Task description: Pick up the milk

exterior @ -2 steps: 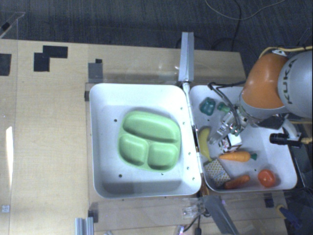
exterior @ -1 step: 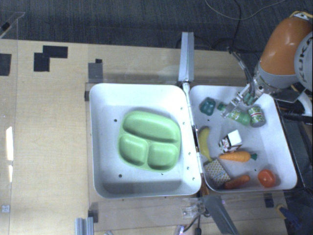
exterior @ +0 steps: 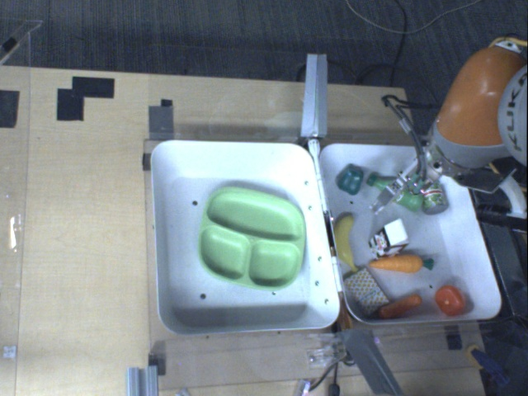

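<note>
Two shallow white plastic bins side by side on a pale wooden bench (exterior: pixel 82 246). Left bin (exterior: pixel 177 304) holds a light green three-compartment plastic tray (exterior: pixel 252 236), sitting about centre.

Right bin (exterior: pixel 478 246) is cluttered. Small white milk carton with dark print (exterior: pixel 389 236) lies near the bin's centre, tilted. A long orange plastic carrot with a green tip (exterior: pixel 398 263) sits just beside the carton at its 6 o'clock. Yellow banana-shaped toy (exterior: pixel 343 239) is at the carton's 9 o'clock, along the bin's left wall. Teal rounded cup-like item (exterior: pixel 351 178) at 11 o'clock of the carton. Grey-checkered wedge-shaped item (exterior: pixel 365 287) at 7 o'clock, red-orange sausage-like item (exterior: pixel 401 306) at 6 o'clock beyond the carrot, round red tomato toy (exterior: pixel 450 299) at 5 o'clock.

Grey arm with an orange band (exterior: pixel 483 89) reaches in from 3 o'clock. Two-finger gripper (exterior: pixel 404 190) hangs at the carton's 12 o'clock, near but apart from it, beside a green bottle-like item (exterior: pixel 431 198). Finger spread: cannot tell, too cluttered. Nothing visibly held.
</note>
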`<state>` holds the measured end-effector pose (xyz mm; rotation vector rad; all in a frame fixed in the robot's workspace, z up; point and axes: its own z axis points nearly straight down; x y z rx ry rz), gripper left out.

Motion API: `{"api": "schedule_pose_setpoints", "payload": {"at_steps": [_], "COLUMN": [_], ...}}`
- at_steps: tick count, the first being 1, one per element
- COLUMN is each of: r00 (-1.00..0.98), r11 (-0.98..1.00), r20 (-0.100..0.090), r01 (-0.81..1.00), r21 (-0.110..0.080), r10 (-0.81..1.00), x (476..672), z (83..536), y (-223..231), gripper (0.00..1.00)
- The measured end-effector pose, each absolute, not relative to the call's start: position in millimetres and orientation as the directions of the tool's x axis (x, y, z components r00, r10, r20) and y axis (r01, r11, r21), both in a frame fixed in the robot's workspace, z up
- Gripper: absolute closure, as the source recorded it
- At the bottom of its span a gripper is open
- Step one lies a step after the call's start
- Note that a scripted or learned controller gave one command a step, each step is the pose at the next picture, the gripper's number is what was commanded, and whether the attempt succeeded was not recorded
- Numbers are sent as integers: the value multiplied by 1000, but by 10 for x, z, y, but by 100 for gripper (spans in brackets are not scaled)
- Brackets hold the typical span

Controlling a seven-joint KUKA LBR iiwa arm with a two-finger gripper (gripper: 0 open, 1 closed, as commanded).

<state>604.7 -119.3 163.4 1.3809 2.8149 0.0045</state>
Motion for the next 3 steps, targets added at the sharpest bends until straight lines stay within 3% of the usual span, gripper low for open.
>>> {"api": "schedule_pose_setpoints", "payload": {"at_steps": [1,2,3], "r00": [-612,-639,-641], "r11": [612,639,641], "r20": [-4,-13,-15], "r01": [791,769,767], "r21": [5,9,16], "r10": [791,769,768], "x": [6046,5478,5508], "z": [1634,900,1023], "y": [-1193,-987,-965], "gripper": [0,0,100]}}
